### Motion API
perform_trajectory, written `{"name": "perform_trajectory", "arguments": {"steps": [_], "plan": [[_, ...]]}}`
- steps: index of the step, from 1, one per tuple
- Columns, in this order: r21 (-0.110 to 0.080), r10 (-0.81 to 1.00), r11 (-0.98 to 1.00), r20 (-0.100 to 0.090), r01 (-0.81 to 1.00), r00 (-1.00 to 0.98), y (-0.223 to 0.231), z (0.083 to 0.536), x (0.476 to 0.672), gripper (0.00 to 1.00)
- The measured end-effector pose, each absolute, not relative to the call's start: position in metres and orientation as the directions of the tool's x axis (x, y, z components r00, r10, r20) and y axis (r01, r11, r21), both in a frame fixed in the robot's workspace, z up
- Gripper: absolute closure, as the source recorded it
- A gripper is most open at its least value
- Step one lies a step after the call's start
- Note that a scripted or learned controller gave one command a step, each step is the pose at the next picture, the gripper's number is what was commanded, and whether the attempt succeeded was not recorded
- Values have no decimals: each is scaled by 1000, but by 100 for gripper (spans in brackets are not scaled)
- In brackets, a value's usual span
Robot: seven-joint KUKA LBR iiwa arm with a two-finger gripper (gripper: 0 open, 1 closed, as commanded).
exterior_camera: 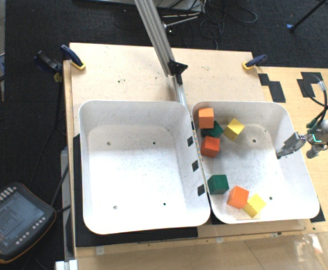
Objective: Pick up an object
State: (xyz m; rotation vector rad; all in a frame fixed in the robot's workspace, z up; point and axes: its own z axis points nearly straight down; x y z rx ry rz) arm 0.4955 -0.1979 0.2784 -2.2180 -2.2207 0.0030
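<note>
barely begun: gripper (290, 145) at the right bin (299, 190)'s right wall, clear of every block, nothing between the fingers, how wide apart impossible to tell. all still to do. nearest candidates low in that bin: orange block (238, 197) touching yellow block (254, 205), both cube-like, turned diagonal, no real long axis.
</note>
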Motion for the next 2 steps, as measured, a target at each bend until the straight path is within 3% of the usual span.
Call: {"name": "perform_trajectory", "arguments": {"steps": [1, 2], "plan": [[0, 1000, 1, 0, 1000, -1, -198, 280, 496, 0], [-5, 1000, -1, 2, 1000, 1, -193, 218, 492, 0]]}}
